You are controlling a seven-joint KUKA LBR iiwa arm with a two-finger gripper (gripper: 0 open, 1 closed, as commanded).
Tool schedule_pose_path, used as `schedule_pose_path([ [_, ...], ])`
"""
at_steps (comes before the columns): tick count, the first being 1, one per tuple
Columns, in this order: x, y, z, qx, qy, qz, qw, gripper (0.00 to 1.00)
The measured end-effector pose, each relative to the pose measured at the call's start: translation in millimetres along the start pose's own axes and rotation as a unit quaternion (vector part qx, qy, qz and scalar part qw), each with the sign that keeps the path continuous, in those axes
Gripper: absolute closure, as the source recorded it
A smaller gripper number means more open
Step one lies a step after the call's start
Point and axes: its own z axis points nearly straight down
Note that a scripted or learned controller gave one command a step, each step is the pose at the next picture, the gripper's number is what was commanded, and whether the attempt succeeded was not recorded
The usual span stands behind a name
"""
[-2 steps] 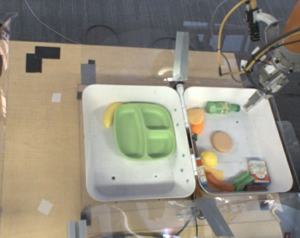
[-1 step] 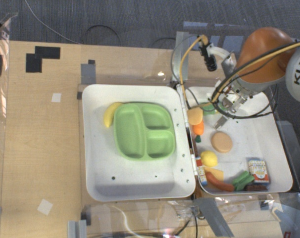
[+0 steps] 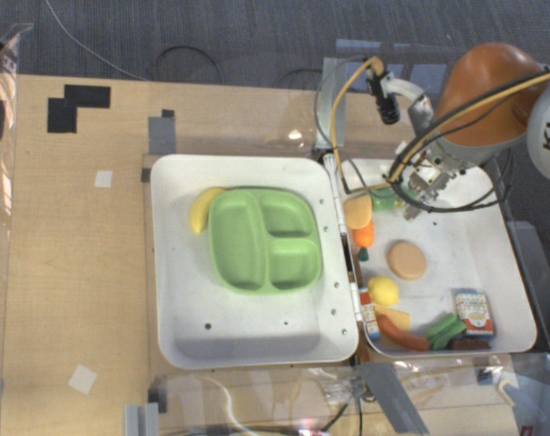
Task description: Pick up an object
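Toy food (image 3: 407, 260) sits scattered in the right bin (image 3: 515, 271), mostly toward 6 o'clock, while the tool (image 3: 418, 193) hovers near 12, probably lining up a grab, grip state honestly unclear.

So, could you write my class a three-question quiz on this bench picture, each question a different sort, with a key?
1. True or false: the banana lies inside one of the green tray's compartments.
2. Which bin holds the round tan cookie? A) the left bin B) the right bin C) neither.
3. Fill the gap: the gripper hangs over the ___ bin.

Key:
1. False. It lies beside the tray, against its left edge.
2. B.
3. Right, near that bin's far end.
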Motion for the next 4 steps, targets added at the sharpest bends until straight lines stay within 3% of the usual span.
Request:
schedule_pose_path([
  [1,-36.3,-38.6,-121.0,0.000,0.002,0.173,0.9849,1.00],
  [2,-36.5,-39.9,-130.6,0.002,0.001,0.173,0.9849,1.00],
  [3,31.6,27.0,-109.2,-0.006,-0.001,0.073,0.9973,1.00],
  [4,-3.7,69.8,-20.7,-0.008,-0.006,0.029,0.9995,1.00],
])
